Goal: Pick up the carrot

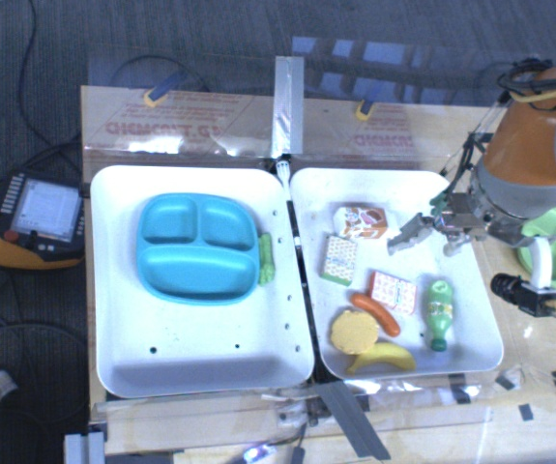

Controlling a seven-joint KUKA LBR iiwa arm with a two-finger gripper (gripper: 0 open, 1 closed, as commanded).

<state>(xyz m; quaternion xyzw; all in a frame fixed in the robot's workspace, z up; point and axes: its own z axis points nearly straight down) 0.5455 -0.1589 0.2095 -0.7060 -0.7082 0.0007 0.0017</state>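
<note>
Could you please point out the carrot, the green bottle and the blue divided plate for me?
carrot [375,314]: camera view, middle of its orange body, right bin.
green bottle [438,309]: camera view, its body, lying right of the carrot.
blue divided plate [198,247]: camera view, the plate's large lower compartment, left bin.

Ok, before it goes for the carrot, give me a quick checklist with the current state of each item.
1. Carrot in view in the right bin: ok.
2. Carrot clear of neighbours: not ok; the round cookie and patterned packet crowd it.
3. Gripper over the carrot: not ok; it sits above the bin's upper right part.
4. Jaws empty: ok.
5. Jaws open enough: cannot tell.
</note>
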